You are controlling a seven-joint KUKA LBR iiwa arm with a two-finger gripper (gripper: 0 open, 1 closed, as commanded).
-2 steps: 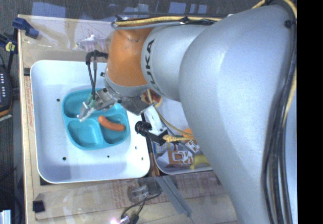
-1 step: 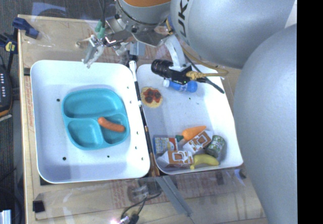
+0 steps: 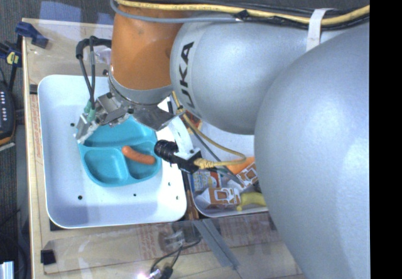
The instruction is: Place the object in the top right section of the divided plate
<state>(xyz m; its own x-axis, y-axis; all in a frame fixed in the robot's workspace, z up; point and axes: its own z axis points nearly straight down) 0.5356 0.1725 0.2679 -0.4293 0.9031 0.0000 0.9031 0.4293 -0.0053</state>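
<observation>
The biggest thing is the robot arm (image 3: 276,102). It is smooth, round and shiny grey, and it covers most of the right side. Near its end sits a fat orange band (image 3: 141,39). Yellow and black cables (image 3: 239,14) run along its top.

Next is the left white bin (image 3: 56,164). It is a shallow plastic tray with rounded corners and a smooth floor with a few small dark dots. The floor is bare along the left side and along the bottom edge.

The right bin (image 3: 204,212) peeks out from under the arm. It holds bright packets and a yellow thing, all in a heap.

A blue divided plate (image 3: 107,168) lies in the left bin. It is smooth plastic with soft, rounded edges and low walls between its parts. Its top part is hidden under the wrist.

The gripper (image 3: 94,114) hangs over the plate's upper left edge. It is small, dark metal with wires. I cannot tell how far its jaws are open or if it has hold of anything.

The smallest thing is the orange hot dog (image 3: 139,156). It is long, thin and smooth. It lies flat in the plate's right-hand part, just below the wrist. Its long side runs from upper left to lower right.
</observation>
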